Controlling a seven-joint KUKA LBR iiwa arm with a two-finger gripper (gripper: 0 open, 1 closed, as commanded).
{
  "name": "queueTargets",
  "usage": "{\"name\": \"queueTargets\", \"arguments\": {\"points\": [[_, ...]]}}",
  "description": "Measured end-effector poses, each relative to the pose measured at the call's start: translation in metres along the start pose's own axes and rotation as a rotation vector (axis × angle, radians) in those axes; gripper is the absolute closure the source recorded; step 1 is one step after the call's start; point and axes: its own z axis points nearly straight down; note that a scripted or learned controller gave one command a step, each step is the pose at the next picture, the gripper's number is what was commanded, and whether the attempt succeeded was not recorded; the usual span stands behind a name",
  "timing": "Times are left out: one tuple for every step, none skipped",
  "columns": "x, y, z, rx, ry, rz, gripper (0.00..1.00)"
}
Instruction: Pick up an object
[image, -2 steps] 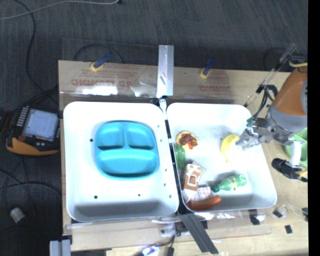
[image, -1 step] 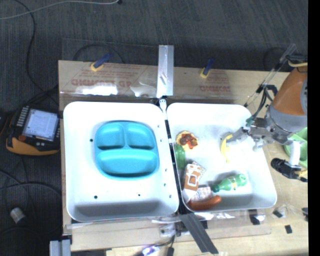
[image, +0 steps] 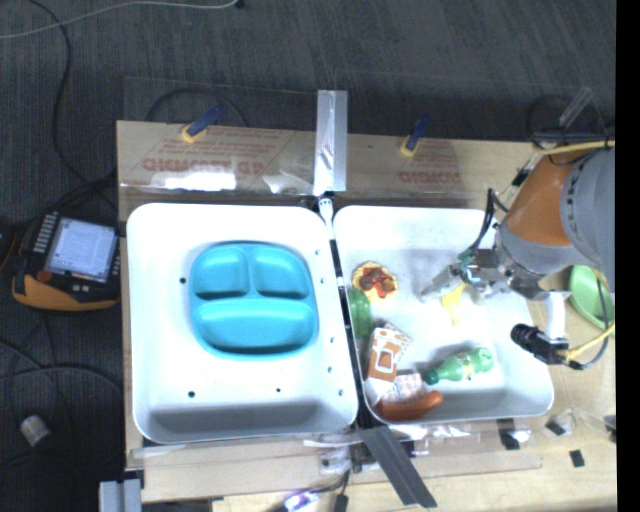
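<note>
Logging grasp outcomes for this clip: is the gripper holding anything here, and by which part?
It cannot be told. The gripper is low in the right bin, over a small yellow item, but no object visibly sits between its fingers.

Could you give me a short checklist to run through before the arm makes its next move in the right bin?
1. Gripper inside the right bin: ok.
2. Something in the gripper: cannot tell; a small yellow piece lies right at it.
3. Other targets free: ok; green bottle, pizza toy and hot dog lie apart from the gripper.
4. Clutter near the divider: not ok; orange carton crowds its neighbours.
5. Blue tray in the left bin, away from the arm: ok.
</note>
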Motion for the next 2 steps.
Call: {"name": "queueTargets", "arguments": {"points": [[0.0392, 0.0198, -0.0074, 0.010, -0.005, -0.106, 0.00], [0.0398, 0.0195, -0.0157, 0.012, -0.006, -0.107, 1.00]]}}
